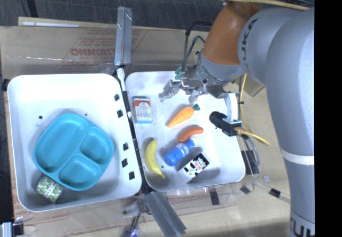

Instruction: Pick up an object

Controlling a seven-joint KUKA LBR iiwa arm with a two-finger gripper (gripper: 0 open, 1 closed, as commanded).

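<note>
One grey arm (267,70) reaches from the right over the right bin's (235,172) far side, its pincer (172,89) apart and empty, just beyond the carrot (180,116) lying mid-bin.

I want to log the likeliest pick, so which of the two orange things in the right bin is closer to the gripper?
The carrot, the one with the green tip, lies just below the gripper. The other orange piece sits lower in the bin, beside the blue bottle.
</note>
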